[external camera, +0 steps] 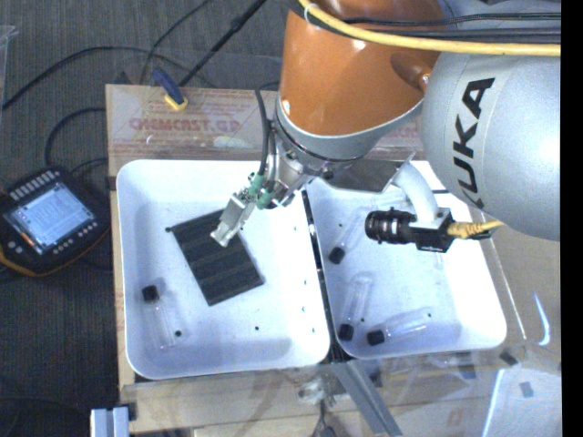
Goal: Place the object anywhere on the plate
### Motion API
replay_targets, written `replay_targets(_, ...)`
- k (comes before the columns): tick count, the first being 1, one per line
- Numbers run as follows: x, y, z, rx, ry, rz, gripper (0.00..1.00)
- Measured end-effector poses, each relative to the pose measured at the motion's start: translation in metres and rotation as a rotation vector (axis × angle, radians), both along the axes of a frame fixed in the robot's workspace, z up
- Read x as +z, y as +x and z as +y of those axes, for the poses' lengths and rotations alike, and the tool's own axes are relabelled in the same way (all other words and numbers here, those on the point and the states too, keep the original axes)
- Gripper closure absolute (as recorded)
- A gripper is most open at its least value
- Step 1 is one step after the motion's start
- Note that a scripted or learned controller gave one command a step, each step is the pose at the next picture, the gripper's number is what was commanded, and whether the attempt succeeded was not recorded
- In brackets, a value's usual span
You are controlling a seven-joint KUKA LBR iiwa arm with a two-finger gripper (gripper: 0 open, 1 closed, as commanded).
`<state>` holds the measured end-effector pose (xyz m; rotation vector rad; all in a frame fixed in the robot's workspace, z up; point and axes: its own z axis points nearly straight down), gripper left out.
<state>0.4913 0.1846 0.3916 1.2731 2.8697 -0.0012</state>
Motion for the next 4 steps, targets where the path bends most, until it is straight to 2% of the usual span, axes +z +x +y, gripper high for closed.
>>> replay_targets(4,0.0,0.0,0.0,0.0,0.0,0.0,0.0)
